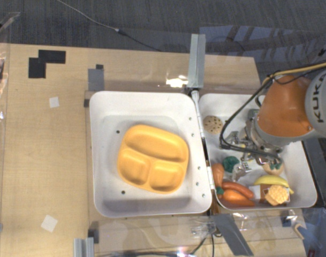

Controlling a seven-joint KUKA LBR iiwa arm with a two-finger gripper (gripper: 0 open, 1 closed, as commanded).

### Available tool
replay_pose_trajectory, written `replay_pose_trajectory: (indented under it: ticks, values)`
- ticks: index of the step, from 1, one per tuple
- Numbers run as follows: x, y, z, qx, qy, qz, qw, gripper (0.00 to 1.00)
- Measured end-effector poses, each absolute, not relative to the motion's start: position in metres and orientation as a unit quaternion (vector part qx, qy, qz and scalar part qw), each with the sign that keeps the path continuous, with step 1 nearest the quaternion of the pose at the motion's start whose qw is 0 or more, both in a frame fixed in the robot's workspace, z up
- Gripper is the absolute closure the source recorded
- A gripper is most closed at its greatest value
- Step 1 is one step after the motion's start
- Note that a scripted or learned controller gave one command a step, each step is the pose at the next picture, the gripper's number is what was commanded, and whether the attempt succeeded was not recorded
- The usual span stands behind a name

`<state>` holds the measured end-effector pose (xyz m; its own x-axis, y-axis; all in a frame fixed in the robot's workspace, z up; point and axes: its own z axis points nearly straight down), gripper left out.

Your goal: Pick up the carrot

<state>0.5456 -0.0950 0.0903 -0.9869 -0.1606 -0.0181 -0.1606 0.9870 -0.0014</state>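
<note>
Carrot [237, 193] lies just below-left of pincer [243, 167]; pincer opening I cannot tell, so I descend onto its middle, clear of neighbours.

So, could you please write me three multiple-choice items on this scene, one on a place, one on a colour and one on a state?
1. Where does the carrot lie?
A. In the right bin, against its left wall
B. On the yellow tray
C. On the bare bench

2. What colour is the compartment tray in the left bin?
A. Blue
B. Yellow
C. Green

3. How does the carrot stand to the tool?
A. Clamped in the tool and lifted
B. Lying in the bin, beside the tool
C. Hanging over the left bin

Answers: 1 A, the carrot rests by the left wall of the right bin. 2 B, the tray is plainly yellow. 3 B, the carrot lies among the other toy food, apart from the tool, so it is not yet picked up.
</note>
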Motion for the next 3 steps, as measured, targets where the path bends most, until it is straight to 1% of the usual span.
replay_pose_trajectory:
  ticks: [1, 2, 3]
  values:
    - [0.592, -0.107, 0.134, 0.003, 1.000, -0.0003, 0.006, 0.00]
    - [0.512, -0.085, 0.090, 0.153, 0.988, 0.0002, 0.009, 0.00]
    - [0.612, -0.114, 0.146, 0.082, 0.997, -0.0003, 0.008, 0.00]
